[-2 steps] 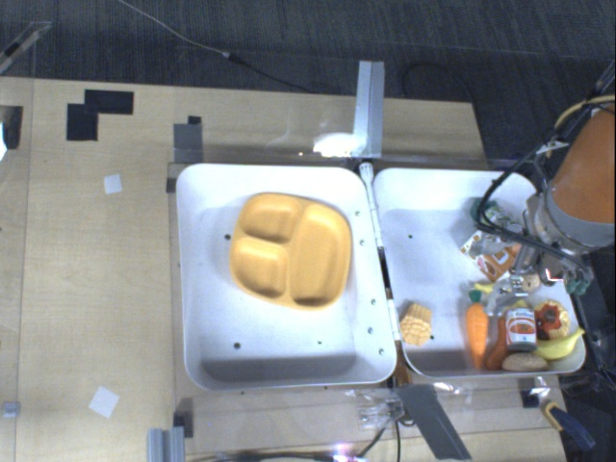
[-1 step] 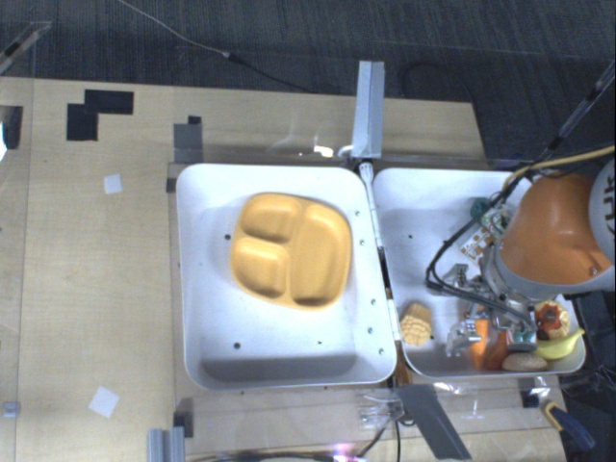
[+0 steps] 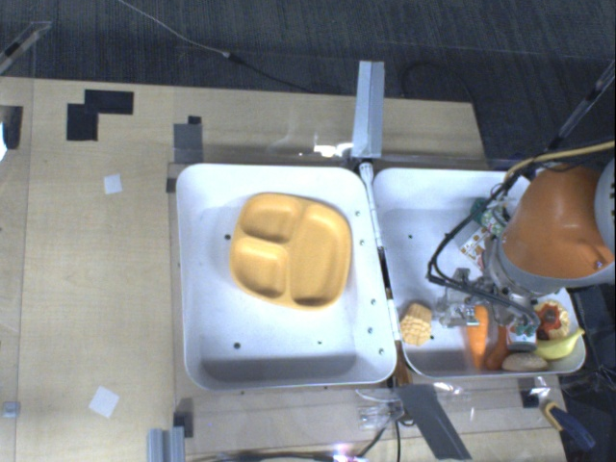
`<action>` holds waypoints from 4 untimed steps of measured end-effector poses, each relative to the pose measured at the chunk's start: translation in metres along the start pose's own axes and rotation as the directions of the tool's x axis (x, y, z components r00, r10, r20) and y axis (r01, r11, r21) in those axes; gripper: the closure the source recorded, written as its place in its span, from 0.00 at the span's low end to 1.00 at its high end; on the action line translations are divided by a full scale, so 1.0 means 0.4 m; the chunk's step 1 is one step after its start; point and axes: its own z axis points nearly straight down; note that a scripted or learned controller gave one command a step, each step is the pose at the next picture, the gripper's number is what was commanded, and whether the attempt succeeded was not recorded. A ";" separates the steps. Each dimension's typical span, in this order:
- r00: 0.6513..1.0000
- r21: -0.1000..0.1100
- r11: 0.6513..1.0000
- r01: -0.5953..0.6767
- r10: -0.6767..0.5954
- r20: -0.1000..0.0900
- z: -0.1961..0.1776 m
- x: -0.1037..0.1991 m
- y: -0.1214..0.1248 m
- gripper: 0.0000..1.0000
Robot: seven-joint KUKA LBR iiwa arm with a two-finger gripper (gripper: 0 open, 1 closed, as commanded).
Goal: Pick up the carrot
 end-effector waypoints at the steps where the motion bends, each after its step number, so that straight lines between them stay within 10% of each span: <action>1: 0.986 -0.006 0.986 0.167 -0.167 -0.011 -0.306 0.003 0.114 1.00; 2: 0.875 -0.014 0.875 0.484 -0.484 -0.016 -0.228 -0.019 0.120 1.00; 3: 0.875 -0.014 0.875 0.484 -0.484 -0.015 -0.228 -0.019 0.120 0.00; 4: 0.835 -0.007 0.835 0.551 -0.551 -0.005 0.032 -0.017 0.024 0.00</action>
